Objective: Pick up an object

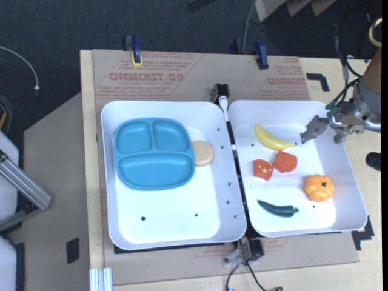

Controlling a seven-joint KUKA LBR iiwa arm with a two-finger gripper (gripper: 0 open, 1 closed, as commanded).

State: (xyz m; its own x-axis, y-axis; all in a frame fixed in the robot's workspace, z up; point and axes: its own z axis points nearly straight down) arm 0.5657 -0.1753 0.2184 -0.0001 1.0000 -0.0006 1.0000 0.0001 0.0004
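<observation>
Nearest the camera, in the right bin (357,214), a dark green pepper (277,208) lies flat by the near rim. Just beyond it toward the right wall, a small orange pumpkin (319,187). Mid-bin, two red pieces: a tomato-like chunk with a pale star mark (262,170) and a plain red one (285,161), touching or nearly so. Far side, a yellow banana (272,139), curved, its right tip pointing at the gripper (324,128).

Gripper reaches in from the right over the far-right part of that bin. Fingers (311,130) spread wide, nothing between them; the left one sits just beside the banana's right end. Judgement: banana is the likeliest target, being closest and in line with the open fingers, but any of the five would serve the task.

Left bin (167,226) holds a blue divided plate (154,153), with a pale round biscuit-like item (202,153) touching its right edge. Both well apart from the arm.

Bins sit side by side on a board marked with red print, laid on the desk (91,162) and clamped at the far edge, presumably so nothing slides.
</observation>
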